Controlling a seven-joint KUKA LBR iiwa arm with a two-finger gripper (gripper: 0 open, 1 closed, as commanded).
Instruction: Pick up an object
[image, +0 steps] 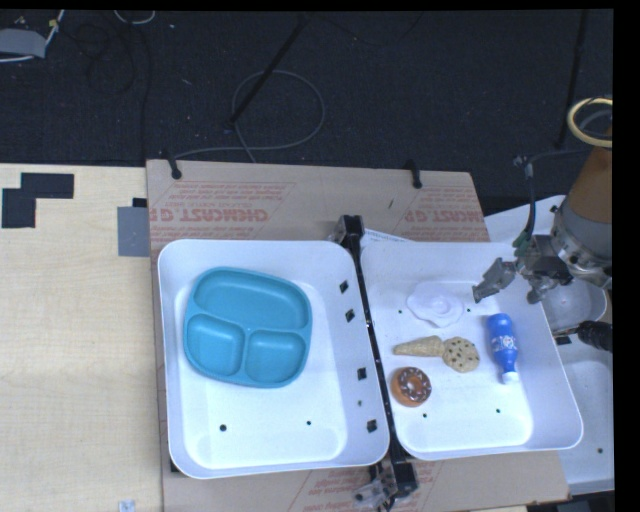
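Blue bottle (503, 345) loose at 5 o'clock from gripper (517, 281); fingers apart, nothing between, likely pre-grasp.

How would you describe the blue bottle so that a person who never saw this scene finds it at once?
Look at the right white bin, the one nearest the gripper. Along its right side lies the blue bottle, just below the gripper and right of the cookie. It is the only blue item in that bin, with a white cap pointing toward the near edge.

the arm (590, 200) is cut off at the right edge, its upper links unseen.
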